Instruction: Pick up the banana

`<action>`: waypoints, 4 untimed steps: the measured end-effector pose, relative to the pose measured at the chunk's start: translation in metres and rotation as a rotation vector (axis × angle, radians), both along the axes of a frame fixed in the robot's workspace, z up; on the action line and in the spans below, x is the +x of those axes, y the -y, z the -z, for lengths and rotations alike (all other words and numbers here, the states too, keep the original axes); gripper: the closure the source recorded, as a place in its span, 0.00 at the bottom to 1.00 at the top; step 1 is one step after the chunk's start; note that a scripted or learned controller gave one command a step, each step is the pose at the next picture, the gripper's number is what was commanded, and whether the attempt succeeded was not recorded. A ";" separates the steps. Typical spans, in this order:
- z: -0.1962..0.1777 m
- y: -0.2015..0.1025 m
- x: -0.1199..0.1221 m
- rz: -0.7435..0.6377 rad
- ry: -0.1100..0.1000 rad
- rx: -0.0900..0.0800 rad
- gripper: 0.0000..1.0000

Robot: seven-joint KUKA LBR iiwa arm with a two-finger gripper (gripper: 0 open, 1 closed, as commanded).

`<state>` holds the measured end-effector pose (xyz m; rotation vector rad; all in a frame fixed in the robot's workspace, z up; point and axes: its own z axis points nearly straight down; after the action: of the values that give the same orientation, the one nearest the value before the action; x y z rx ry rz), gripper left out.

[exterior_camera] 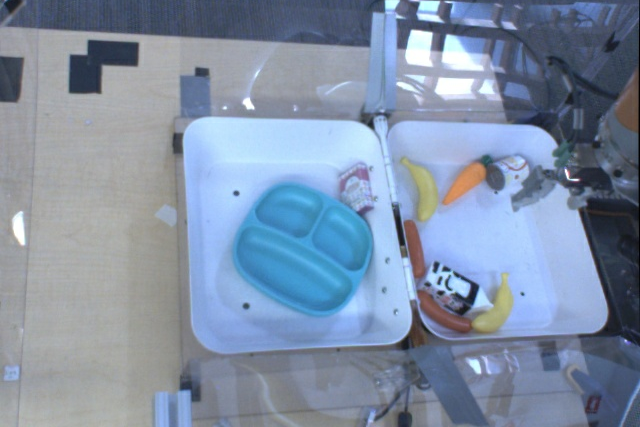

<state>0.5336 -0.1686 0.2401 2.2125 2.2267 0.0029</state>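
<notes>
**Presently: tool at the right bin's far edge, bananas lying loose**

Two white bins sit side by side on the bench [100, 215]. The left bin [210, 315] holds a blue divided plate [303, 248] and a small red-and-white packet [357, 187] near the wall between the bins.

The right bin [560, 295] holds two bananas. One banana [423, 187] lies near the bin's upper left, just beside the dividing wall, with an orange carrot [464, 183] close to its right. A second banana [495, 307] rests in the lower part of the bin, touching a black-and-white block [455, 286] and a red sausage [442, 313]. Another reddish sausage [413, 247] lies along the left wall.

The tool [540, 185] sits over the upper right of the right bin, well apart from both bananas, with nothing between its fingers; whether they stand wide or narrow cannot be told.
</notes>
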 end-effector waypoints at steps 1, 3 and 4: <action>0.125 0.002 -0.046 -0.107 -0.001 0.000 0.00; 0.139 0.015 -0.040 -0.279 0.015 -0.004 1.00; 0.068 -0.037 -0.041 -0.074 0.003 -0.001 1.00</action>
<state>0.4926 -0.1319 0.1720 2.1270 2.3049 0.0051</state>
